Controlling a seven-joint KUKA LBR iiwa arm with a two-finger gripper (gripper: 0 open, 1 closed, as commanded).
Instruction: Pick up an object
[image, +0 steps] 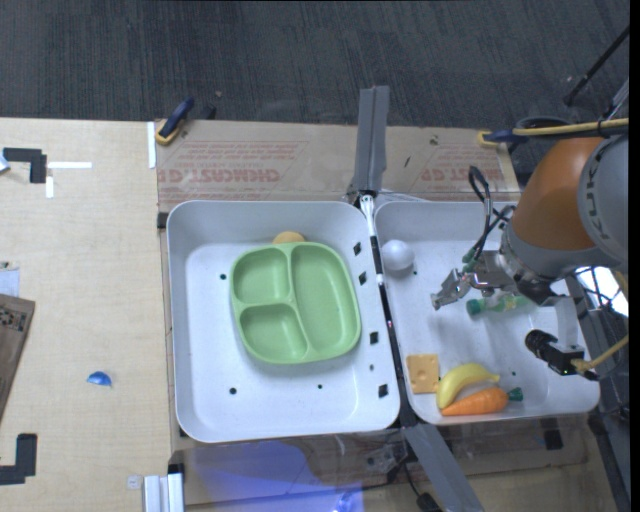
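Note:
My gripper (452, 292) hangs over the middle of the right bin (560, 400), reaching in from the right below the orange-banded wrist. A small green object (493, 306) lies just to its right, partly under the wrist. A white ball (397, 255) rests at the bin's back left. Along the front lie a tan cracker (423, 372), a yellow banana (464, 380) and an orange carrot (478, 401). Nothing shows in the gripper's grasp.
The left bin (200, 400) holds a green divided plate (296, 301), with a small yellow-orange object (288, 238) peeking out behind it. A raised divider (382, 300) separates the bins. Cables and a black fitting (553, 351) hang near the right bin's right wall.

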